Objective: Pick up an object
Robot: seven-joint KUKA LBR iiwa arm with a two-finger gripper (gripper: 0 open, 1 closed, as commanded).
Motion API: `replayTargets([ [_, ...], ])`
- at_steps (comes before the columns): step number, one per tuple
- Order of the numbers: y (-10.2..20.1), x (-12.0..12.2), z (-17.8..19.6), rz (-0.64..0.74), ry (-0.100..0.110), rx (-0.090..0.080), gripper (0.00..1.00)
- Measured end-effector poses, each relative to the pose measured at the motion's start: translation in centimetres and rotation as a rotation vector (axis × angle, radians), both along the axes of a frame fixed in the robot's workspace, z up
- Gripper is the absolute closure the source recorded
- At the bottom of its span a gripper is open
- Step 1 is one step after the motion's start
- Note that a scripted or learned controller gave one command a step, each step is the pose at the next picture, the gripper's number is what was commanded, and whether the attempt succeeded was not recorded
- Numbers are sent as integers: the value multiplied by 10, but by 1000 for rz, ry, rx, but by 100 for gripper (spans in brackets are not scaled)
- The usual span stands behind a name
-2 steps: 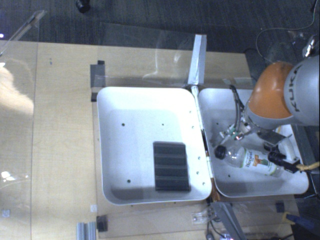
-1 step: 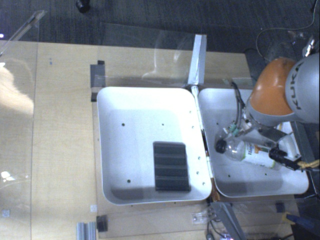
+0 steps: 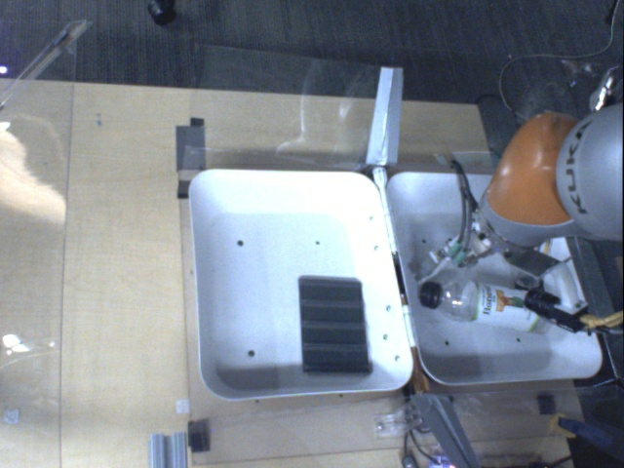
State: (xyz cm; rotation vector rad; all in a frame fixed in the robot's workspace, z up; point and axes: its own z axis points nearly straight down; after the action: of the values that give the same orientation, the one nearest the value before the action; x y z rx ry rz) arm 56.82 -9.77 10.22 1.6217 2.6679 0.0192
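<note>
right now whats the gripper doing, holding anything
Gripper: low in the right bin, just above the clear bottle; whether it is open, closed or holding anything cannot be told.

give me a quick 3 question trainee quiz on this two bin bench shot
1. True or false: the black ribbed rectangular block lies in the left white bin.
2. Which bin holds the clear plastic bottle with a black cap? A) left B) right white bin
3. Fill in: the bottle lies on its ____.

Key:
1. True.
2. B; the bottle lies there, with the gripper just above it in the view.
3. Side, cap toward the left bin.
</note>
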Motion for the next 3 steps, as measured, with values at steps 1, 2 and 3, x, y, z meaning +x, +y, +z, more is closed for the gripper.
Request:
replayTargets([
  [1, 25, 22, 83, -445, 18, 6, 0],
  [2, 13, -13, -8, -416, 17, 6, 0],
  [3, 1, 26, -13, -233, 10, 3, 0],
])
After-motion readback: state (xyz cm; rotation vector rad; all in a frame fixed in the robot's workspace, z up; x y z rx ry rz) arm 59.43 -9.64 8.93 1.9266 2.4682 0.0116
